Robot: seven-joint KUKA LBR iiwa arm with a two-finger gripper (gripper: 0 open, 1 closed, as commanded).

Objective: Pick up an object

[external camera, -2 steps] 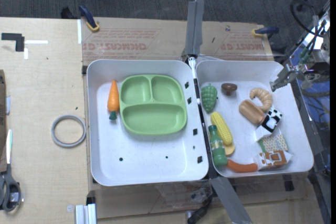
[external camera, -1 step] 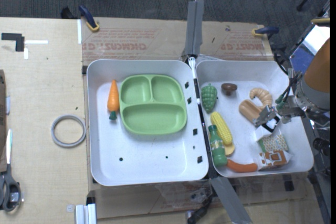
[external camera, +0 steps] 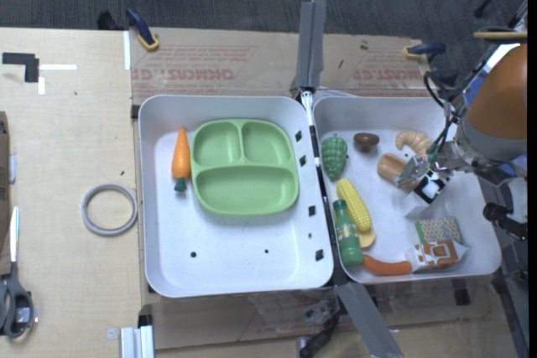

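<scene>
The right bin (external camera: 394, 109) holds several toy foods: a croissant (external camera: 411, 139), a tan bread roll (external camera: 389, 168), a dark brown piece (external camera: 366, 142), a green bumpy fruit (external camera: 334, 157), a corn cob (external camera: 354, 206), a green bottle (external camera: 346, 232), a red sausage (external camera: 388, 267) and a printed carton (external camera: 438, 244). My gripper (external camera: 418, 177) hangs low over the right bin, just right of the bread roll and below the croissant. I see nothing clearly held in it. The arm's orange band (external camera: 503, 101) rises at the right edge.
In the left bin (external camera: 159, 264) lie a green divided plate (external camera: 245, 166) and a toy carrot (external camera: 180, 155). A tape ring (external camera: 109, 208) and scissors (external camera: 15, 298) rest on the bench at the left. A grey divider (external camera: 310, 46) stands between the bins.
</scene>
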